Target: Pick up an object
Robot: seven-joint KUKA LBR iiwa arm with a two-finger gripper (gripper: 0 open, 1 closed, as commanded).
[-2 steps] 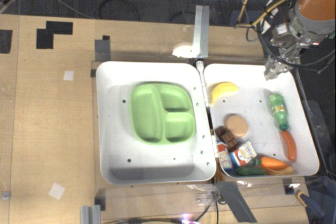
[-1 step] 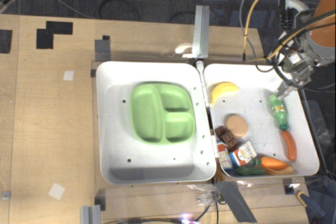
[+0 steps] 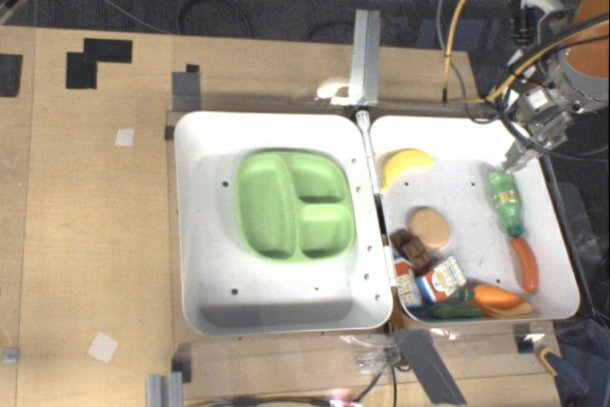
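Objects for picking are lying in the right bin, while over in the left bin a green divided tray is sitting alone. Moving rightward, a yellow banana, a round tan disc, small cartons, a carrot, a green bottle and a sausage are resting there. The gripper is hovering just above the bottle, holding nothing; I cannot tell how wide it is standing.
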